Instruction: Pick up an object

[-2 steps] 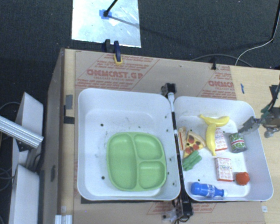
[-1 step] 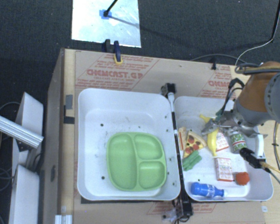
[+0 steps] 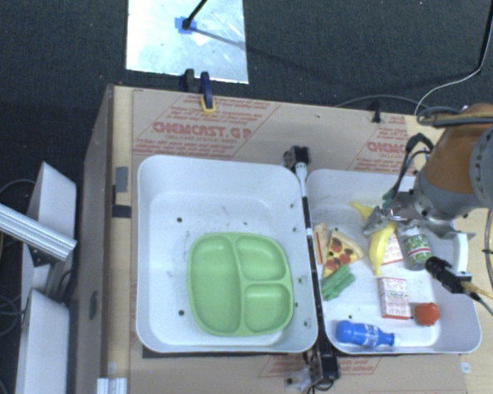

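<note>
Gripper [image 3: 393,216] hovers over banana [image 3: 380,244] in right bin [image 3: 463,330], fingers' spread unclear; likely light, smooth toy, best pinched mid-body.

We note the pincer [image 3: 393,216] low in the right bin [image 3: 463,334], over the banana [image 3: 381,244]. The left bin [image 3: 157,228] holds a green divided plate [image 3: 241,283].

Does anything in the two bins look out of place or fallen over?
Nothing looks damaged. The blue plastic bottle lies on its side near the right white bin's front wall, and the green divided plate sits slightly askew in the left white bin.
</note>
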Motion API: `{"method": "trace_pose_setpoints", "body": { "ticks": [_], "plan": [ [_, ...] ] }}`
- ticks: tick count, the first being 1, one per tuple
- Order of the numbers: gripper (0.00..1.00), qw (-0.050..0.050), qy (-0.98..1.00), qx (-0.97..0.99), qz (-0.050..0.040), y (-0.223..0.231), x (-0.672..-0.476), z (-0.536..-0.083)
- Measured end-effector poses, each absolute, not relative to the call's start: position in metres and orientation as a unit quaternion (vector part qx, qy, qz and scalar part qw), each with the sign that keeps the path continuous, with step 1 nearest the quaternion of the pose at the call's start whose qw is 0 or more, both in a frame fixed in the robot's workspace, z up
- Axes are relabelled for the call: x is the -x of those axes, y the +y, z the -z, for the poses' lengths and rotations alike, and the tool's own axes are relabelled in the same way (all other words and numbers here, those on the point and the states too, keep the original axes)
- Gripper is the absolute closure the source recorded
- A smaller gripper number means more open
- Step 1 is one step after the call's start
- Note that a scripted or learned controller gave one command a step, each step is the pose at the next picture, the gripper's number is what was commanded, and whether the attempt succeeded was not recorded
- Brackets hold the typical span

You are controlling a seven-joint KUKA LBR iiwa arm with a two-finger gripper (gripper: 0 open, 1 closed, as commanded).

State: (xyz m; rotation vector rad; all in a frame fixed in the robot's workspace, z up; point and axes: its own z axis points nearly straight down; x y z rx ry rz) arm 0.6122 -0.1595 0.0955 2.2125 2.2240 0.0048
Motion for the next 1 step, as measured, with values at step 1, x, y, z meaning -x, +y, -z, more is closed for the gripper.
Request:
{"method": "trace_pose_setpoints", "body": {
  "ticks": [1],
  "plan": [
    [1.0, 0.002, 0.709, -0.705, -0.0025, -0.0648, -0.6069, -0.2274]
  ]
}}
